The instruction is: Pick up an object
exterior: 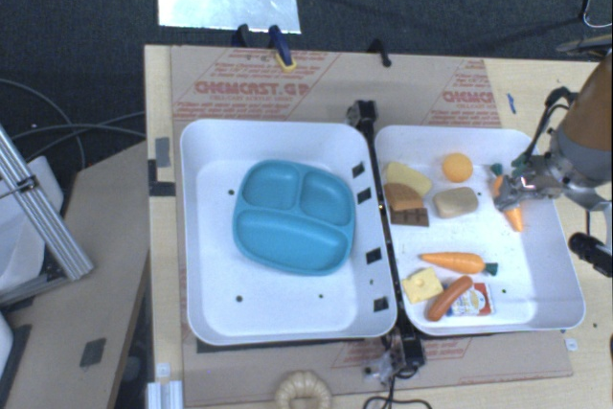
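While the hand [517,187] is hanging over the right bin [560,287] by its right wall, a small orange carrot [514,217] is lying just under it; I cannot tell if the hand is clenched. More toy food is sitting to the left, with bare white floor below.

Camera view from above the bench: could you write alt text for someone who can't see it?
A grey robot arm reaches in from the right, its claw low over a small carrot at the right edge of a white bin of toy food: an orange, a longer carrot, a sausage, cheese. The left bin holds a blue divided plate.
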